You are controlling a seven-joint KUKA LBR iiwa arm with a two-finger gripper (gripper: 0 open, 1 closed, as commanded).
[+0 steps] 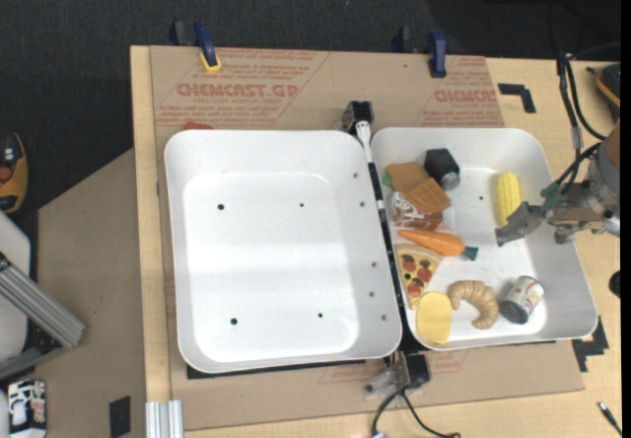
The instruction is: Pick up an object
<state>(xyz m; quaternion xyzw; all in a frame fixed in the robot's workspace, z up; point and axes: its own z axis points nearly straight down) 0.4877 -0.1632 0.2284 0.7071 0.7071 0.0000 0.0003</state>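
The right bin holds several toy foods. A yellow corn cob lies near its right side, just left of my gripper. The gripper hovers over the bin's right part, between the corn and a small tin can. Nothing shows in its grasp. An orange carrot, a pizza slice, a croissant and a yellow piece lie to the left and front. A brown waffle and a black object sit at the back.
The left bin stands beside the right one, their rims touching. Both rest on a cardboard sheet held by blue clamps. The arm enters from the right with cables above it.
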